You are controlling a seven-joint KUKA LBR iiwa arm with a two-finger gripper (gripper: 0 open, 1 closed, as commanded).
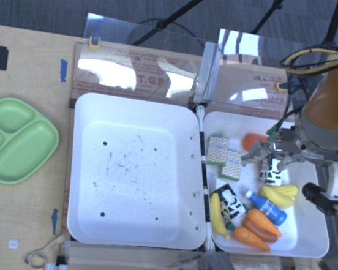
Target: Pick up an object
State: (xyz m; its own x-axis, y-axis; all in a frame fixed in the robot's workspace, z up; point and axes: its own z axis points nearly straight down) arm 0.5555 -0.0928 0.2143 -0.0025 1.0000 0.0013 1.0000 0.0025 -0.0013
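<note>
The right bin (312, 240) holds a jumble of small items. My gripper (272, 160) hangs over its middle, directly above a small black-and-white toy (272, 174) that sticks out just below it; I cannot tell whether they touch. A red-orange piece (255, 140) lies to the gripper's upper left, and two checkered packets (219, 150) lie to its left. Below are a yellow toy (279, 192), a blue bottle (266, 207), two carrots (262, 222), a black-and-white box (230, 202) and a banana (216, 215).
The left bin (97, 116) stands beside the right one, with a raised divider (201, 160) between them. A green sectioned plate (11, 139) rests on the bench at far left. Clear panels (141, 66) rise behind both bins. The arm's orange band (337, 98) looms over the right bin's back corner.
</note>
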